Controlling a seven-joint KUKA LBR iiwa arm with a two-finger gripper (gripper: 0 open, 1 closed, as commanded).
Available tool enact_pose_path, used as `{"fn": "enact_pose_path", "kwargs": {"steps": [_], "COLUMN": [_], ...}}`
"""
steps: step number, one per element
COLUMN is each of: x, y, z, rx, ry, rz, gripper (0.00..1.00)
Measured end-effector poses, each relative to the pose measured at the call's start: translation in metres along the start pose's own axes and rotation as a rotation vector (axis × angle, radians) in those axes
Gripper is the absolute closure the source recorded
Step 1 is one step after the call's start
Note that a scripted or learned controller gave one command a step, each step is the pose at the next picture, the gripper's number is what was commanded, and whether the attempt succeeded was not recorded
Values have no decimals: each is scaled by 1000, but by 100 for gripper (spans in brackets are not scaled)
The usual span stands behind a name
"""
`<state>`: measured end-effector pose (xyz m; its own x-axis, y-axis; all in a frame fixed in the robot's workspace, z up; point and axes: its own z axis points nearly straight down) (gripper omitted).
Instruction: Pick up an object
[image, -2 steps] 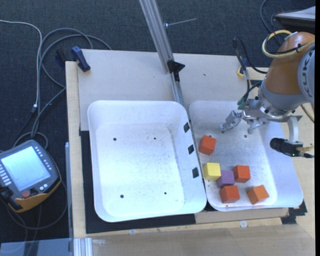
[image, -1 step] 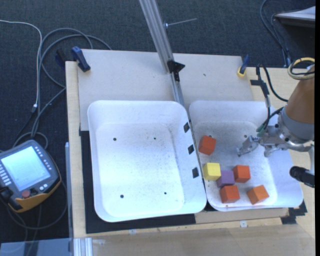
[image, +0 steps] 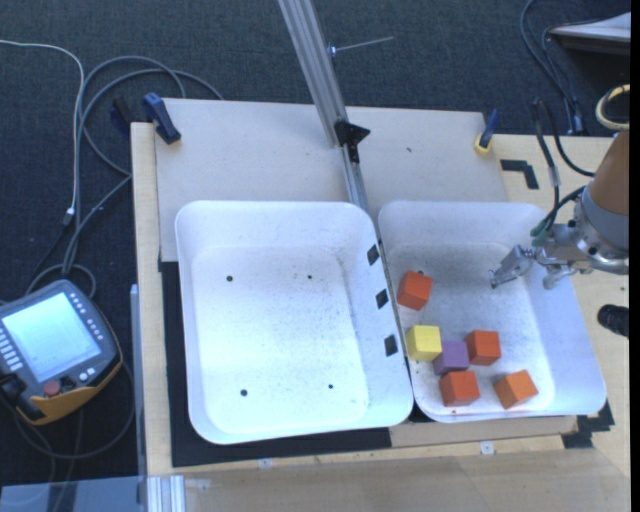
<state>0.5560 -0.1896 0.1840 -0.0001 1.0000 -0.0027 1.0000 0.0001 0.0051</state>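
- You are at the start: every block lies loose on a bin floor and nothing has been lifted.
- Your two-finger metal gripper (image: 512, 265) hangs over the right shallow white plastic bin (image: 570, 330), near its far right corner, on the grey arm with its orange band (image: 612, 195) reaching in from the right edge.
- Nothing sits between the jaws, as far as you can see. Whether they stand wide or narrow cannot be told from this slant, so do not count on either.
- The nearest candidate is the lone orange cube (image: 414, 290), close to the left wall of the right bin, roughly midway along it and well apart from the gripper.
- The rest crowd the near edge of that bin: a yellow cube (image: 423, 342) touching a purple cube (image: 453, 354), a second orange cube (image: 484, 346) just beside the purple one, a third orange cube (image: 459, 386) in front of it, and a fourth orange cube (image: 515, 388) toward the near right corner.
- The left shallow white plastic bin (image: 200, 240) has only dark specks on its floor.
- What is left for you, by my judgement: travel to a block, descend, close and lift. The lone cube looks the cleaner choice, since the clustered ones leave little room for fingers.
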Motion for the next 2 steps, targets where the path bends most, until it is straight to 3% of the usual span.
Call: {"fn": "enact_pose_path", "kwargs": {"steps": [1, 2], "x": [4, 68], "y": [-39, -70], "z": [82, 83], "rx": [15, 2], "ry": [7, 5], "rz": [1, -2], "gripper": [0, 0]}}
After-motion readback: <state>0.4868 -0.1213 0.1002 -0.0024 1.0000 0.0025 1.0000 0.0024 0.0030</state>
